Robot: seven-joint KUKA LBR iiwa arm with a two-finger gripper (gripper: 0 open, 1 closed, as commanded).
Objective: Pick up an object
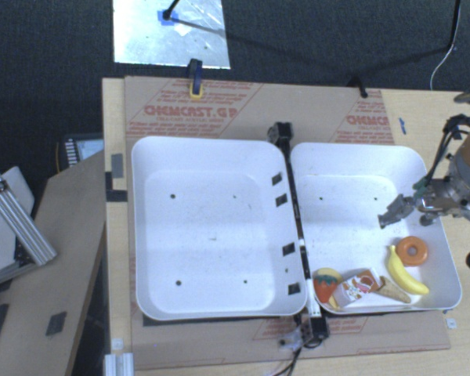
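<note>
Camera view is showing the gripper [408,211] hovering over the right bin [352,163] with fingers spread apart, gripping nothing. Just below it a banana [404,271] is lying beside an orange donut [412,250] (both near the bin's front-right corner).

Banana [406,272], donut [412,250], packet [357,287] and tomato [327,283] in right bin [337,171], front corner; left bin [211,233] beside.

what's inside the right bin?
Right bin: a banana, an orange ring, a red-and-white packet, a cone-shaped piece and an orange-red toy, clustered at its near edge. The packet partly covers its neighbours.
</note>
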